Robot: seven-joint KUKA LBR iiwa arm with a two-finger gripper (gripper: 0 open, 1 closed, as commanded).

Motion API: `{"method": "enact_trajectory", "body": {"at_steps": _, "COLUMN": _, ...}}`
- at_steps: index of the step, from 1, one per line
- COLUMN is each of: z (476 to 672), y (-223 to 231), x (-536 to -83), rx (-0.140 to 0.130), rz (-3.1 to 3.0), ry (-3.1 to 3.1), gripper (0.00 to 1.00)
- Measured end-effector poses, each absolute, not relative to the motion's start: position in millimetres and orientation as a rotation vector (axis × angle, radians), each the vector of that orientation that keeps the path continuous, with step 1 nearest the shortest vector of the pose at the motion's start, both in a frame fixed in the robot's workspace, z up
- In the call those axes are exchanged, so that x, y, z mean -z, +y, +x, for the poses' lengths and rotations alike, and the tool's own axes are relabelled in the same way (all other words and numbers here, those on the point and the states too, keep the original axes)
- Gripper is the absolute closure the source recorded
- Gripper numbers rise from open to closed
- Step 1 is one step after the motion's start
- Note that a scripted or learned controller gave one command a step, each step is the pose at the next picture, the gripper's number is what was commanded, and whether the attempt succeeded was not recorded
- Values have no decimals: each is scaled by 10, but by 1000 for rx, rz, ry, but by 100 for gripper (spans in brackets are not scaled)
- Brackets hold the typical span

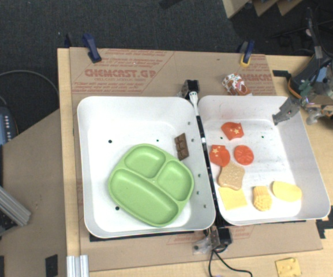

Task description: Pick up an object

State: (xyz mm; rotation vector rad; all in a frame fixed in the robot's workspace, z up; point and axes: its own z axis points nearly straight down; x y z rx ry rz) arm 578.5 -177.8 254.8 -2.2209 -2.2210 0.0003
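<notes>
The pincer (283, 115) is hovering at the upper right edge of the right bin (305, 154), and I cannot tell its state. In that bin, three red pieces (232, 130) are lying above a slice of toast (232, 178), a cheese square (233, 198) and two yellow pieces (285, 191). The left bin (97, 126) is holding a green divided plate (150, 183) and a chocolate bar (181, 146).

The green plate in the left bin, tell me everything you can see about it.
The green plate is a light green divided dish, plastic by its look, with rounded corners and three compartments: two smaller, one larger. It lies flat and turned at an angle on the floor of the left bin. A small brown chocolate piece lies at its upper right edge.
</notes>
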Motion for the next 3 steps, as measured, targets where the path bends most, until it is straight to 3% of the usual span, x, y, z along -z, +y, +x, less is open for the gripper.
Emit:
{"method": "enact_trajectory", "body": {"at_steps": 1, "z": 5722, "y": -1025, "x": -1473, "rx": -6, "rz": -2206, "ry": -2220, "gripper": 0}}
{"method": "enact_trajectory", "body": {"at_steps": 2, "z": 4773, "y": -1100, "x": -843, "rx": 0, "rz": -2225, "ry": -2213, "gripper": 0}}
{"method": "enact_trajectory", "body": {"at_steps": 3, "z": 5419, "y": -1408, "x": -867, "rx": 5, "rz": -2224, "ry": -2228, "gripper": 0}}
